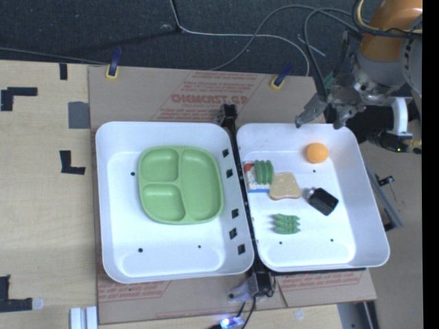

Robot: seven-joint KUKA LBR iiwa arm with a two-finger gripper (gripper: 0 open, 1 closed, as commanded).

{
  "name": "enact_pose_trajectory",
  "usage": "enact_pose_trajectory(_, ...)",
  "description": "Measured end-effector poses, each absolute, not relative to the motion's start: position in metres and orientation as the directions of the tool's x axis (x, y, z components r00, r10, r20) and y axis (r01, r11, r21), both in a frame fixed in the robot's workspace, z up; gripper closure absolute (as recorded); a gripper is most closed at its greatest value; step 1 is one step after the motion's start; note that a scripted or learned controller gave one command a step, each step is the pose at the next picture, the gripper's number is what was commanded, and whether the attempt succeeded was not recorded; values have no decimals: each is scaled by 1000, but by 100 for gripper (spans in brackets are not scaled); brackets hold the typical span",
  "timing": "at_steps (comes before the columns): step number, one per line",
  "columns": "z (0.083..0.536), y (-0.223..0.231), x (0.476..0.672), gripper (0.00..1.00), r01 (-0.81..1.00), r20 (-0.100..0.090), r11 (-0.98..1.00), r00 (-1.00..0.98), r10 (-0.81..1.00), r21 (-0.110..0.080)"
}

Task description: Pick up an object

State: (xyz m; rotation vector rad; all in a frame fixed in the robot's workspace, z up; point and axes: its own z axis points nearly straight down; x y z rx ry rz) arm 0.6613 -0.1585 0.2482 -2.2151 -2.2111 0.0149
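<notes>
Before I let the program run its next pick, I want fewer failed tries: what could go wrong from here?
1. The toast slice touches the green-and-red item; a grab there may catch both.
2. The orange ball can roll off a pinch.
3. The hand hangs over the right bin's far rim and might clip it going down.

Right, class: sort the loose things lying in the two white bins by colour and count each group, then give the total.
Green: 3 — divided plate, striped packet, pea pods
Orange: 1 — ball
Tan: 1 — bread slice
Black: 1 — small block
Total: 6
</notes>
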Motion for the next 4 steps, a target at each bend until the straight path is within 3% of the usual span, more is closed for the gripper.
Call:
enact_pose_trajectory(1,257,-158,664,0,1000,0,1,-1,1000,-1)
enact_pose_trajectory(2,211,-153,657,0,1000,-1,1,-1,1000,-6)
enact_pose_trajectory(4,103,-152,662,0,1000,-1,3,-3,1000,-5)
